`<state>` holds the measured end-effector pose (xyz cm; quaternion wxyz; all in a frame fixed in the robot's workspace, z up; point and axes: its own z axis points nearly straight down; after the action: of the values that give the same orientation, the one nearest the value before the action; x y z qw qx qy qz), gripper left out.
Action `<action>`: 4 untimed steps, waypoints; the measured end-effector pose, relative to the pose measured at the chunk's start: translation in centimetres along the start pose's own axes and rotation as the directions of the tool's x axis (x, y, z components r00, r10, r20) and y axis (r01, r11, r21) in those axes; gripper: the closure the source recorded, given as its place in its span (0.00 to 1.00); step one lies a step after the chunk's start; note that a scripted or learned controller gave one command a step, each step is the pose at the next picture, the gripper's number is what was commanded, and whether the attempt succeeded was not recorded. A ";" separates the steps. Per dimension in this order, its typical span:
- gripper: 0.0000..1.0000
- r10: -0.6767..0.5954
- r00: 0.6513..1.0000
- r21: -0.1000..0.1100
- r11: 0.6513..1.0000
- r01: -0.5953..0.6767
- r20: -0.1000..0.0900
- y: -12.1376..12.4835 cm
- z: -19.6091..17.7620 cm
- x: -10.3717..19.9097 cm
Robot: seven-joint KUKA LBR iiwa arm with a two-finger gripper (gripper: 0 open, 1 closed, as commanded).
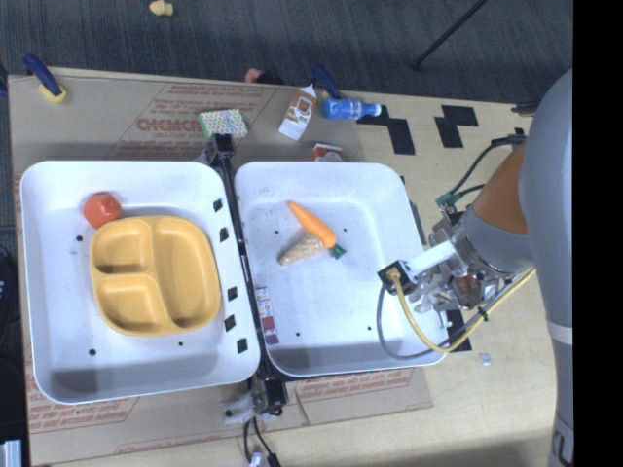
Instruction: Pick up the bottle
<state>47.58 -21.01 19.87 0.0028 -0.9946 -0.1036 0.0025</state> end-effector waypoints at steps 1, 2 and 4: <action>1.00 0.000 1.000 -0.002 1.000 0.000 -0.002 0.1 -0.8 0.0; 1.00 -0.026 1.000 -0.002 1.000 0.026 -0.003 0.1 -2.1 0.0; 1.00 0.000 1.000 -0.002 1.000 0.000 -0.002 0.1 -1.9 0.0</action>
<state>47.63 -21.08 21.72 0.0021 -0.9946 -0.1037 0.0011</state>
